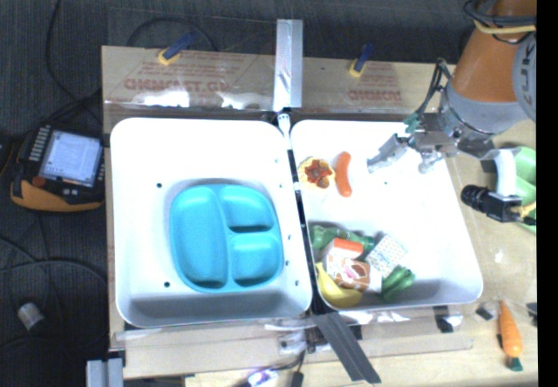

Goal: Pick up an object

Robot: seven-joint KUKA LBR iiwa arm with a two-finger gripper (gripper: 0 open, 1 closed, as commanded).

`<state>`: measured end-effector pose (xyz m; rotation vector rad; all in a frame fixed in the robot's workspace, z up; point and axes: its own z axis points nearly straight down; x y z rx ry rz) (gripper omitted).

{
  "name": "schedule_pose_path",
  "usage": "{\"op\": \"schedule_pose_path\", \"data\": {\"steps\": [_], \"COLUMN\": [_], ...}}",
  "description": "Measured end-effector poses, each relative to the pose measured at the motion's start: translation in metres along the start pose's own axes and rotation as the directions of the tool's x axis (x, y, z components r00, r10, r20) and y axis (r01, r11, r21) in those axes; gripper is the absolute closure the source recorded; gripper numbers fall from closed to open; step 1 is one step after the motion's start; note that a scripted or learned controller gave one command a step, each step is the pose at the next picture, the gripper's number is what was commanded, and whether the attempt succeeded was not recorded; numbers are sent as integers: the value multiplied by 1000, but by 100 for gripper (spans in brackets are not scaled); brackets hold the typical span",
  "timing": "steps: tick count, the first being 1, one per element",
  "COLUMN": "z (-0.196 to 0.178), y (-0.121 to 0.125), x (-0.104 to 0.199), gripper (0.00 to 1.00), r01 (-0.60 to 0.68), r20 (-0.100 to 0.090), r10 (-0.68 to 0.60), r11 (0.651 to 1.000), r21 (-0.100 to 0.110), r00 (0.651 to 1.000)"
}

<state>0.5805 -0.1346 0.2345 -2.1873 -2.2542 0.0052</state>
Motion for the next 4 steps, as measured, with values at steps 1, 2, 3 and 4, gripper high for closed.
{"op": "schedule_pose_path", "data": {"steps": [1,2,3,4], "z": [105,138,128,43], "y": [47,46,48,36], "x": [0,15,21,42], "gripper": [0,0,100,100], "r01": [-76,28,32,-42], "r20": [1,10,-1,0], "r10": [76,-28,-32,42], "r11": [997,999,999,999], "r21": [2,-20,-18,0], "r00": [997,1000,999,999]}}
